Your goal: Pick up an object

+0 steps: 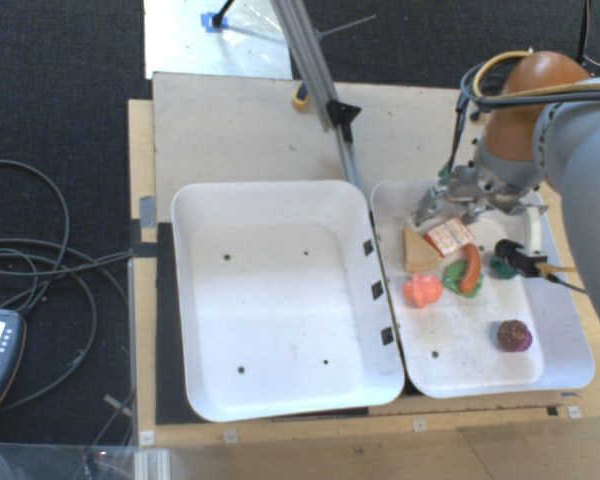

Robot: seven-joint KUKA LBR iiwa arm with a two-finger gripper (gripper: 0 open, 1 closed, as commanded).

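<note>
Currently the grey arm with the orange band (540, 108) is reaching over the far part of the right shallow white bin (555, 353), its claw (450, 206) hovering just above a small red-and-white checkered packet (448, 236); I cannot tell how the claw is set. Probably the descent should be centring on the packet, clear of the tan wedge (418, 251), orange-red sausage (470, 268) and pink lump (422, 290).

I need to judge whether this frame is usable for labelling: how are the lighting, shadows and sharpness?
Camera view: even, soft light; left bin bright but not blown out; only faint shadows under the toys; gripper slightly soft; purple ball and orange toy reasonably sharp.
</note>
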